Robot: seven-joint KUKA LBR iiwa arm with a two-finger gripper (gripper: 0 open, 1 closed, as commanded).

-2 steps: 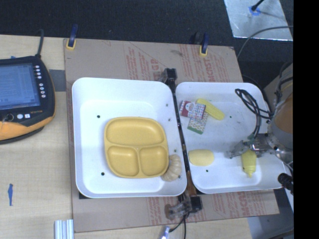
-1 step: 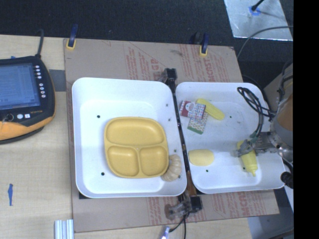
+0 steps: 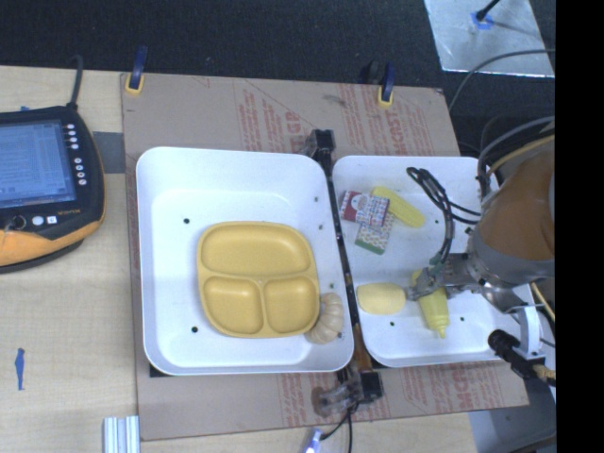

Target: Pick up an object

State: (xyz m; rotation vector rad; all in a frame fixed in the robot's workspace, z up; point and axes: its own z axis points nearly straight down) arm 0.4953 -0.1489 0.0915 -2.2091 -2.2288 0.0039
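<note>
Two-finger gripper (image 3: 429,286) low in right white bin (image 3: 472,182), finger state indeterminate, directly above yellow plastic bottle-shaped toy (image 3: 434,311), pale yellow oval block (image 3: 381,298) nearby.

Arm (image 3: 517,220) — grey body, orange band, black cables looped alongside — metallic wrist.

Bench (image 3: 57,328), cardboard sheet (image 3: 283,111), 2 bins (image 3: 160,253), tablet (image 3: 42,187)

A single fixed camera looks down at a slant from above the bench. It takes in both shallow white plastic bins (image 3: 156,253), left and right, from moderately near.
</note>
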